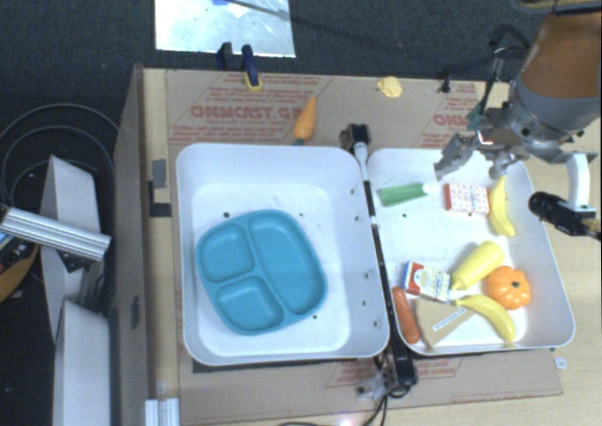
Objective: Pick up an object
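Right now I have the claw [478, 156] hovering spread and empty over the right bin's [555, 316] far end, above the red-and-white packet [467, 197]. I judge this the approach step; next I'd descend straight and close on it.

Glossy plastic tray [261, 269], cardboard base [245, 112]

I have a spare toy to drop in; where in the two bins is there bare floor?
Left bin: bare strip ringing the blue tray. Right bin: a bare patch between the green piece and the carton. The near right corner is crowded.
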Controlling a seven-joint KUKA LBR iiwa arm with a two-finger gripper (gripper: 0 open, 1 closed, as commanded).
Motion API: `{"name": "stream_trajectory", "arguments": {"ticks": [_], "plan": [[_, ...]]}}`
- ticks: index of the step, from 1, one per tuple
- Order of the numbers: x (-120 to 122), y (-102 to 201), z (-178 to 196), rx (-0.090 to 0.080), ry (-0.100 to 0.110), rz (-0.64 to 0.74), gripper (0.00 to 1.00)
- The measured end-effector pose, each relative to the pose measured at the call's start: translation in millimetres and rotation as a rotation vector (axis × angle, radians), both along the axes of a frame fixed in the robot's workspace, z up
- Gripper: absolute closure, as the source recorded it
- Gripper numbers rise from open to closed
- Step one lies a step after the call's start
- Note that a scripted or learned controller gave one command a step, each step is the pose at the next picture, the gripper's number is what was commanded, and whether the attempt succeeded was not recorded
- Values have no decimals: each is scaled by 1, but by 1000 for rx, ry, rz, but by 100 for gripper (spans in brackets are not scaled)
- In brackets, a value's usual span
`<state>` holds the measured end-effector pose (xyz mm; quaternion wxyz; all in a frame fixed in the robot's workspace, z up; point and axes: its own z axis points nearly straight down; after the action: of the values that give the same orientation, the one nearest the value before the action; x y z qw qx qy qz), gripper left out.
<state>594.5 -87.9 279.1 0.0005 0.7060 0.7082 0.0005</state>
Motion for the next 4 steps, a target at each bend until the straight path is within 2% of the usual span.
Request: {"name": "stream_trajectory", "arguments": {"ticks": [1, 2, 3, 4], "plan": [[-24, -45, -202, 1, 6, -6, 0], [27, -88, -191, -3, -5, -3, 0], [-103, -74, -178, 3, 9, -7, 0], [28, -87, -139, -5, -15, 6, 0]]}}
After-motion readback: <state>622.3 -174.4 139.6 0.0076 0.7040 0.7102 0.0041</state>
